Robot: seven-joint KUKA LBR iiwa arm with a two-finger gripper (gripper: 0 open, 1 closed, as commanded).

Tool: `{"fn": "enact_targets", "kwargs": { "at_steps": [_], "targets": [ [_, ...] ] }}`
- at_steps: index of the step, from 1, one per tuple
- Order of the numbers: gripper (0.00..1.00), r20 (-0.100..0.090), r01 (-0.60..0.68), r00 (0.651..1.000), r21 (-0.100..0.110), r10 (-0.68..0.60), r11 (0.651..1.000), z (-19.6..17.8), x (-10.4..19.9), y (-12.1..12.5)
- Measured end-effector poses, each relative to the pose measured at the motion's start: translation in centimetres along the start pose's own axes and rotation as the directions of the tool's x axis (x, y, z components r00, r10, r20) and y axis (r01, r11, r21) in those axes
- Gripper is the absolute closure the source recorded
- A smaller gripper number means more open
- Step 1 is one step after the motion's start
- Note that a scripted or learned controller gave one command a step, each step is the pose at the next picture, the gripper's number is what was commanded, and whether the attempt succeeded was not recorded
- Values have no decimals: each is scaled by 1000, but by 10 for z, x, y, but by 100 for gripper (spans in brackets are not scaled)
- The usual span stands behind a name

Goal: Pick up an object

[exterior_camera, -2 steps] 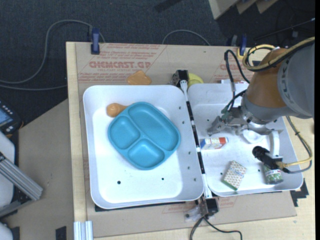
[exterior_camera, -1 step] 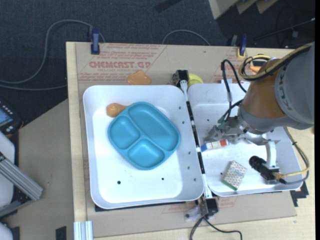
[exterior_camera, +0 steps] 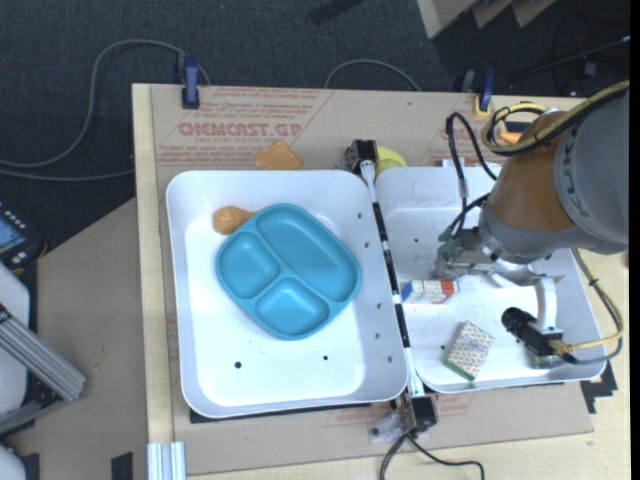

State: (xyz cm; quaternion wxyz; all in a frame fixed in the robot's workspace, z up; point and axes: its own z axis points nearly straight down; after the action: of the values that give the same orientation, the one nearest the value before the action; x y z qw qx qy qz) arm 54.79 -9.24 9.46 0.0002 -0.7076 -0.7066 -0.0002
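A small flat packet, white with red and blue print [exterior_camera: 430, 290], lies in the right bin [exterior_camera: 420, 193], close to its left wall. Its long axis runs almost left to right in the camera view. Which end is the front of it I cannot tell; it is too small.

The gripper [exterior_camera: 455, 261] is just above and to the right of the packet, at the end of the arm [exterior_camera: 560, 193], which comes in from the right. Whether it touches the packet is not clear, and how far the jaws stand apart I cannot tell.

Nearer the front of the same bin lies a speckled sponge with a green edge [exterior_camera: 468, 349], tilted.

The left bin [exterior_camera: 200, 348] holds a blue divided plate [exterior_camera: 288, 269], and an orange piece [exterior_camera: 230, 219] lies touching the plate's upper left rim.
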Motion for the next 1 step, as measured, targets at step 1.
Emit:
{"fn": "enact_targets", "kwargs": {
  "at_steps": [1],
  "targets": [
    [100, -1, 9, 1000, -11, -9, 1000, -96, 64, 7]
  ]
}}
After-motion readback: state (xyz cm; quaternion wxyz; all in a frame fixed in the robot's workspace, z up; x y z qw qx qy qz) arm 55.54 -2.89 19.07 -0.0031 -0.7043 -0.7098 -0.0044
